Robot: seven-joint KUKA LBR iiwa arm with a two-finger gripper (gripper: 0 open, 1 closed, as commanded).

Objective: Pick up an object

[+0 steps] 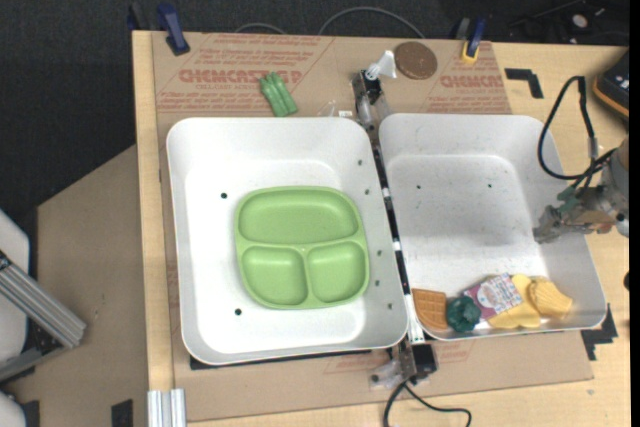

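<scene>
1. The toys (497,303) lie heaped at the lower right of the frame, in the right bin's (450,165) near corner.
2. Touching one another and the wall, they could slip or block a finger.
3. The gripper (556,220) sits at the right edge, above them; whether it is spread or pressed together I cannot tell.

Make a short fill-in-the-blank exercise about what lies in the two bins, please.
1. The green tray lies in the ____ bin.
2. The tray has ____ compartments.
3. The small toys lie along the ____ edge of the right bin.
4. The gripper is at the right bin's ____ side.

Missing words: left; three; near; right
</scene>
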